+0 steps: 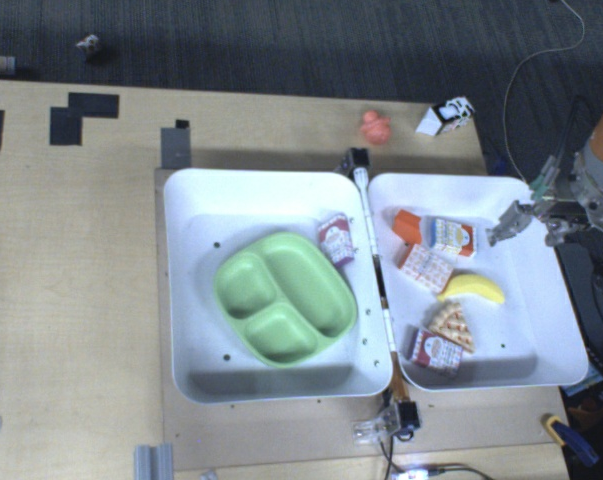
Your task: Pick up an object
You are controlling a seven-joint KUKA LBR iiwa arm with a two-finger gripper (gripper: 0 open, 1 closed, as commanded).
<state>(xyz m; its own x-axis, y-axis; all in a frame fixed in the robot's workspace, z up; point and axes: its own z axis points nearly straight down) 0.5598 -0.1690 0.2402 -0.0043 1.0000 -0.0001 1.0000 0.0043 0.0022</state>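
Camera view, from above the wooden surface [71, 298]: two shallow white bins sit side by side. The pincer [526, 218] hangs over the right bin [541, 318], near its far right corner, gripping nothing and touching no object; how wide it stands cannot be told from here. Closest to it, just to its left, lies a small carton with an orange end [436, 233]. Below that, further from the pincer, are a checkered packet [425, 266], a yellow banana [473, 288], a waffle-patterned wedge [451, 325] and a small red-labelled can [435, 349]. Well to the pincer's left, the left bin [196, 218] holds a green divided plate [284, 297] and a second red-labelled can [336, 240] at the plate's upper right edge.
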